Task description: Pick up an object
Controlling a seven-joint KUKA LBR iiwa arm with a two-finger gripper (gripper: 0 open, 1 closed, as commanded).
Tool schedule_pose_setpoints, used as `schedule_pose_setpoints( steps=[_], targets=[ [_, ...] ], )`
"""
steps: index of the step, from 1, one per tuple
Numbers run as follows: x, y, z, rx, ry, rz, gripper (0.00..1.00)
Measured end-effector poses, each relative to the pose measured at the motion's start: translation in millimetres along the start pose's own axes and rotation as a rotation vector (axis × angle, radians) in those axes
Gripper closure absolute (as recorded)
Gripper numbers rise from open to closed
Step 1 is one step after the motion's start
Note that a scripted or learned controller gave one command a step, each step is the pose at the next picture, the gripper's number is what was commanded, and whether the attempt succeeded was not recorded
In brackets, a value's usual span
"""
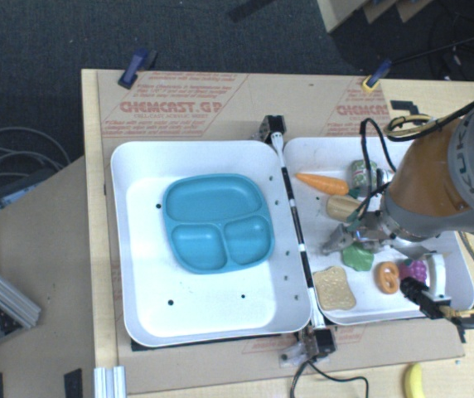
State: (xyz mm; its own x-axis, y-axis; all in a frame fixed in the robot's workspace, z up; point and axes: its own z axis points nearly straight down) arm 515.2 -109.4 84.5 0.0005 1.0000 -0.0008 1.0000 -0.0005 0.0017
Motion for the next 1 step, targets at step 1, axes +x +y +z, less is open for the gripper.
schedule_pose_setpoints(
  steps=[1],
  targets=[
    [-0.2,0.9,-10.7,-0.003,-0.001,0.001,1.0]
  ],
)
